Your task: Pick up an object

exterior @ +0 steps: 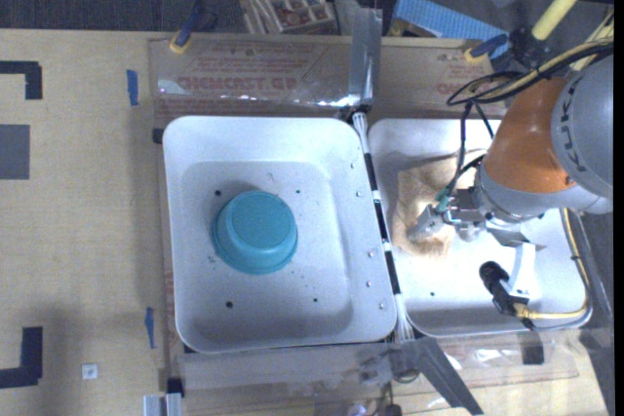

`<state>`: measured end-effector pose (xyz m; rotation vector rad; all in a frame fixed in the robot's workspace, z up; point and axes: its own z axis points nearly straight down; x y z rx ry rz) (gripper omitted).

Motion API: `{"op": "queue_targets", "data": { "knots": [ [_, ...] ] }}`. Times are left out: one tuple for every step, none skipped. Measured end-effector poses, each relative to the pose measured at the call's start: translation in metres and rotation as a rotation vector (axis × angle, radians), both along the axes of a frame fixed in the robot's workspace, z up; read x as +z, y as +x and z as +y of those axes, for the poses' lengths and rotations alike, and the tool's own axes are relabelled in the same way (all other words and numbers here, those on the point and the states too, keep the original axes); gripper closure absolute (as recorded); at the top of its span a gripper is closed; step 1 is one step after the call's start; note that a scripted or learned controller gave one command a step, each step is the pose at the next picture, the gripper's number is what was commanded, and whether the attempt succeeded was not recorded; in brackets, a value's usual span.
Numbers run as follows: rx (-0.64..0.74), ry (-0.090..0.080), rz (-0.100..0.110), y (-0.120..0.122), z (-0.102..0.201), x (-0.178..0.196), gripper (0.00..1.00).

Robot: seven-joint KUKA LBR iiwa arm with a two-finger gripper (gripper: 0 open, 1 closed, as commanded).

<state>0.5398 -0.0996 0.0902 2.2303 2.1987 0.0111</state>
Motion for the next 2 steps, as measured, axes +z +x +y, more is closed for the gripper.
{"op": "queue_targets", "data": {
  "knots": [
    [0.0,0.002,-0.006,0.002,0.001,0.011,1.0],
    [0.008,0.001,0.011,0.092,0.027,0.095,1.0]
  ]
}}
